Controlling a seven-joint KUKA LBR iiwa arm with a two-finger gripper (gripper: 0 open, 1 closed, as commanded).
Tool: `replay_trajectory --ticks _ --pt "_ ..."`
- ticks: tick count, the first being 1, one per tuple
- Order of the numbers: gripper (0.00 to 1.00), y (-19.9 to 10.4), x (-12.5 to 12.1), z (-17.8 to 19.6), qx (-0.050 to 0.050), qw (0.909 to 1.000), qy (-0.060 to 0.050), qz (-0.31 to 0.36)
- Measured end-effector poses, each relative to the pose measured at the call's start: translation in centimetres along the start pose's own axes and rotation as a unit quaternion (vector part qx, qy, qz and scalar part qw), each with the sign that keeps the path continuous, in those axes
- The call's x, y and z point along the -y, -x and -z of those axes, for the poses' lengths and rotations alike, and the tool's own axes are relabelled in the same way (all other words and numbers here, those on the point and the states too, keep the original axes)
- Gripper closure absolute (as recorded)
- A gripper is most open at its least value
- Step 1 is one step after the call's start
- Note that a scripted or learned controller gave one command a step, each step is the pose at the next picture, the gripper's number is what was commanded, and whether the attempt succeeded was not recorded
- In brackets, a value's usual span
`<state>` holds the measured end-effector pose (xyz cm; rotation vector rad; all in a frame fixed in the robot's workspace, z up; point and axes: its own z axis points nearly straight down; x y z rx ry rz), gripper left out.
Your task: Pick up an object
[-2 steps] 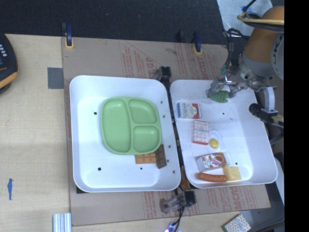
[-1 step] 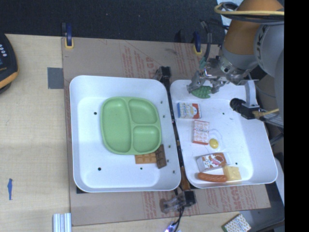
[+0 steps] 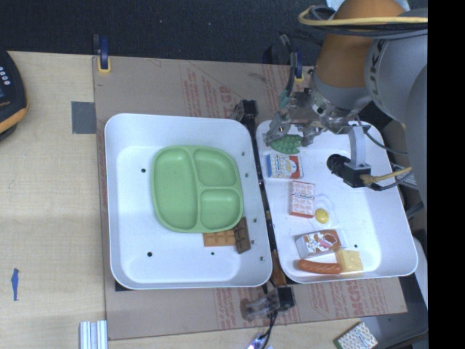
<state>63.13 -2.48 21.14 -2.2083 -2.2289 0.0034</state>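
My gripper [image 3: 290, 134] hangs low over the far end of the right bin [image 3: 396, 217], open. Its two fingers stand either side of a small dark green object [image 3: 285, 145] that lies on the bin floor. Just in front of it lies a blue, white and red carton [image 3: 282, 166]. Farther forward are a red and white packet [image 3: 302, 198], a small yellow ball [image 3: 321, 214], a brown and white carton [image 3: 317, 243], a sausage [image 3: 318, 267] and a yellow block [image 3: 349, 260].
The left bin [image 3: 127, 195] holds a green divided plate [image 3: 196, 188], with a tan wafer [image 3: 219, 239] and a dark brown block [image 3: 241, 235] in front of it. A black cable part [image 3: 347, 169] hangs beside the arm over the right bin.
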Motion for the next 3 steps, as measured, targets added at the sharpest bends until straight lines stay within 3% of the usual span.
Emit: replay_trajectory --ticks 1,2,3 --pt "1.0 -2.9 4.1 1.2 0.001 1.0 -0.001 -0.001" --pt "1.0 -8.0 7.9 1.1 0.0 1.0 -0.002 0.0" --pt "1.0 -1.6 6.1 -2.2 0.002 1.0 -0.001 -0.004"
